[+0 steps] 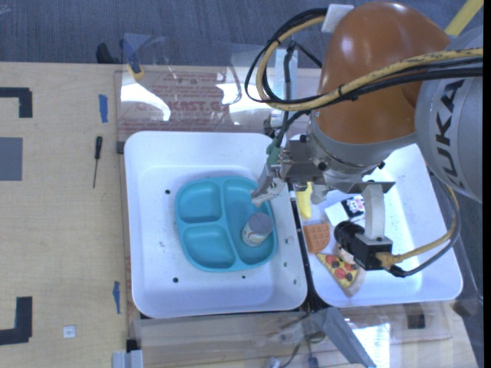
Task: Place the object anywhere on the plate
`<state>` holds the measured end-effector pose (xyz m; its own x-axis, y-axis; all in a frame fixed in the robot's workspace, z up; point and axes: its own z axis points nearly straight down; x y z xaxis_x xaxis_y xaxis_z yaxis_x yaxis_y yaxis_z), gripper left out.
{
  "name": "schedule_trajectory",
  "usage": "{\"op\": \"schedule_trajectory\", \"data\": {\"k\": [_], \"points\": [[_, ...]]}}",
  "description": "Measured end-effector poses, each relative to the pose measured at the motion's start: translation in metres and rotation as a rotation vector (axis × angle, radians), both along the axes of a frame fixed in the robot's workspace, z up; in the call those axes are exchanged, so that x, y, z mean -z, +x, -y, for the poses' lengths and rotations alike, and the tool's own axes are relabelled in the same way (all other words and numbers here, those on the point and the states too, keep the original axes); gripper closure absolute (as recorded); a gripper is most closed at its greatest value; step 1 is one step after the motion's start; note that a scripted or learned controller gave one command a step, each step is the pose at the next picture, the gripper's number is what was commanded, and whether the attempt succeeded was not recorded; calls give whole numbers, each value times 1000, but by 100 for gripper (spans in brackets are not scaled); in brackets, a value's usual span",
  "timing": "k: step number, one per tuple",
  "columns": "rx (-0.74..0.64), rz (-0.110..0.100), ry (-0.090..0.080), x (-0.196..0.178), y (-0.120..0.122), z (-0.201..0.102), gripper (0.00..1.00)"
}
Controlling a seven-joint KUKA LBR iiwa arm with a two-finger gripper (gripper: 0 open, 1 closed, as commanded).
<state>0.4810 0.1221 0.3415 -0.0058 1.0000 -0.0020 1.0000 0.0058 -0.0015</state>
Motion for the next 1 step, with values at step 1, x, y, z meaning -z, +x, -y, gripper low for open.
{"op": "schedule_trajectory", "data": {"k": [1], "points": [[0,0,0,0,0,0,0]]}}
